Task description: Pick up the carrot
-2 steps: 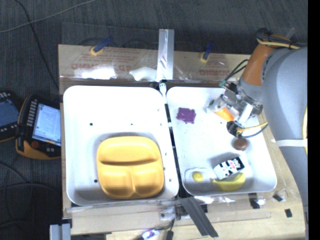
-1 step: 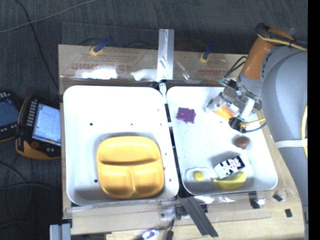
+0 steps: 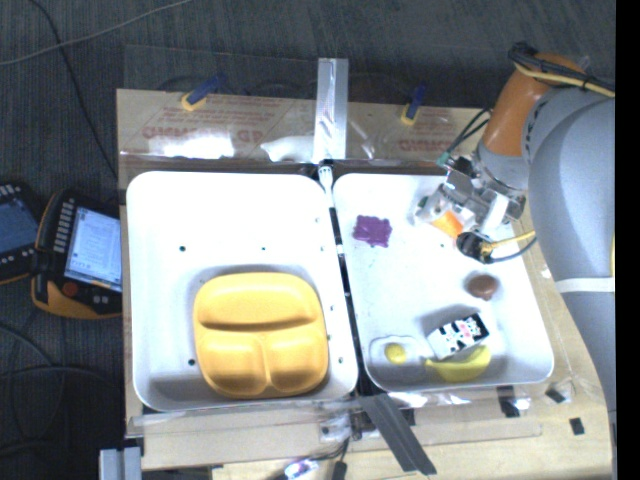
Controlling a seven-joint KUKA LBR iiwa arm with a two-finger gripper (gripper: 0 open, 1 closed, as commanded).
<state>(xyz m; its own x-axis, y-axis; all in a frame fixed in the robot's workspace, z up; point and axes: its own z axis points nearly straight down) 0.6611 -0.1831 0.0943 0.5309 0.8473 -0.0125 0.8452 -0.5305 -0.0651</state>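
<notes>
The carrot [image 3: 447, 221] is a small orange piece with a greenish end, lying in the upper right part of the right bin [image 3: 520, 313]. My gripper [image 3: 452, 204] is directly over it and covers part of it. The grey arm with its orange band [image 3: 512, 108] reaches in from the right edge. The view does not show whether the carrot is gripped or only lying under the gripper.
In the right bin are a purple piece [image 3: 372, 230], a brown round item [image 3: 483, 286], a black-and-white object [image 3: 458, 334], a banana [image 3: 462, 364] and a small yellow item [image 3: 396, 351]. A large yellow bread-shaped object [image 3: 262, 330] lies in the left bin [image 3: 170, 218].
</notes>
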